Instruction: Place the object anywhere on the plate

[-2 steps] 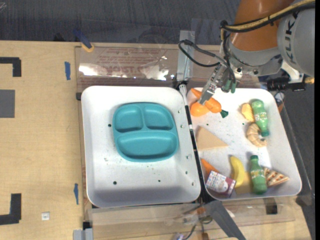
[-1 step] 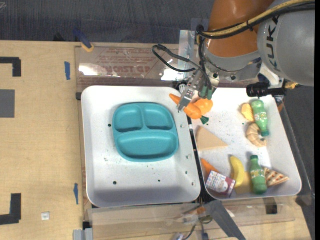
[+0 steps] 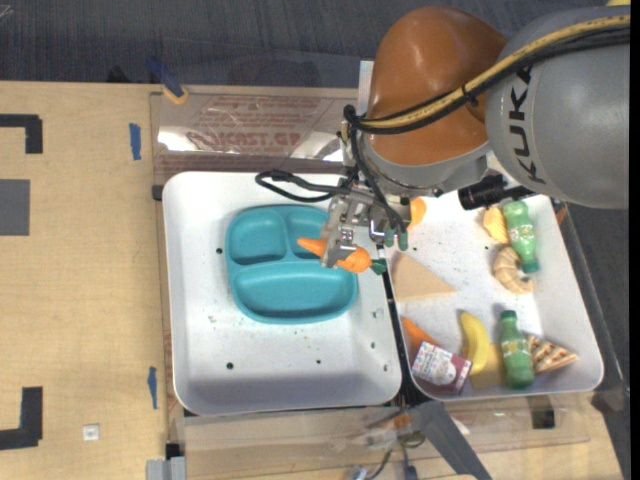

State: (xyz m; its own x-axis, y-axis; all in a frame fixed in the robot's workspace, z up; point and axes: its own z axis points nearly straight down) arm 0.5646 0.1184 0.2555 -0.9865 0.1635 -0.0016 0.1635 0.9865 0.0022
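Camera view shows my jaws (image 3: pixel 347 240) over the right edge of the teal plate (image 3: pixel 285 268) in the left bin (image 3: pixel 200 318). They are clamped on an orange carrot (image 3: pixel 350 260), which hangs just above the plate's rim. A banana (image 3: pixel 478 340) lies in the right bin (image 3: pixel 580 353).

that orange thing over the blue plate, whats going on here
A KUKA arm reaches in from the right, with its gripper over the right edge of the teal divided plate in the left bin. An orange carrot-like toy sits at its fingertips, just above the plate's rim. The right bin holds more toy food, including a banana and a green bottle.
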